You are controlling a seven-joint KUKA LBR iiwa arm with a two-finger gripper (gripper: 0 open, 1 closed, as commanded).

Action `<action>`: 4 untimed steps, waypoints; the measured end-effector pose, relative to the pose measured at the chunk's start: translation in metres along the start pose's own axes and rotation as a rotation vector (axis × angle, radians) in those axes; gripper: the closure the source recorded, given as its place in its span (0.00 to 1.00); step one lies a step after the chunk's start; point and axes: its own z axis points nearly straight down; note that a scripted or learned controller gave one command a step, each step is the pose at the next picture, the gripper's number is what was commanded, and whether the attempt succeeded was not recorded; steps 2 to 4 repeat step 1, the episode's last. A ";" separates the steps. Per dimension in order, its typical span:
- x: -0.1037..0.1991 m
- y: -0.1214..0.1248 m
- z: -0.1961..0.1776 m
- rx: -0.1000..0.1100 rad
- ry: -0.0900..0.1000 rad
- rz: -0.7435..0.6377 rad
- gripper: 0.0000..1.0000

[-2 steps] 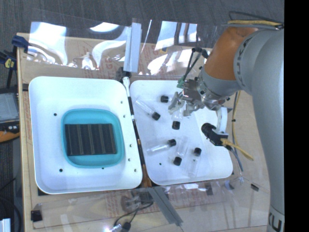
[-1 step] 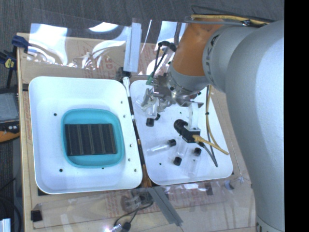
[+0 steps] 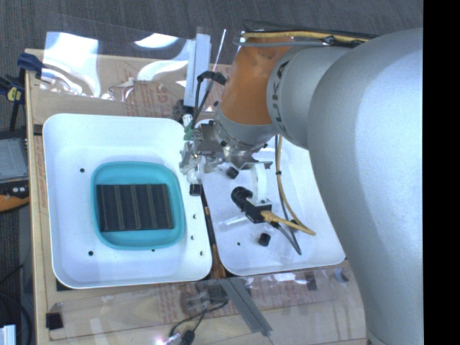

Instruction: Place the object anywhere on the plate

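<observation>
Grey arm [image 3: 359, 121] looms closest, "KU" lettering readable near orange band, gripper [image 3: 194, 157] over the bins' seam beside teal plate [image 3: 136, 205], fingers' state can't tell.

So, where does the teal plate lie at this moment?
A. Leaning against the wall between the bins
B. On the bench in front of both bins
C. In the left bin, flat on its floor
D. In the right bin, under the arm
C: the teal plate lies flat inside the left bin, apart from the arm, which hangs over the right bin.
</observation>
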 end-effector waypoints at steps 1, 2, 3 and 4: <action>0.000 0.000 0.000 0.000 0.000 0.000 0.00; 0.000 0.000 0.000 0.000 0.000 0.000 0.00; 0.000 0.000 0.000 0.000 0.000 0.000 0.00; 0.000 0.000 0.000 0.000 0.000 0.000 0.00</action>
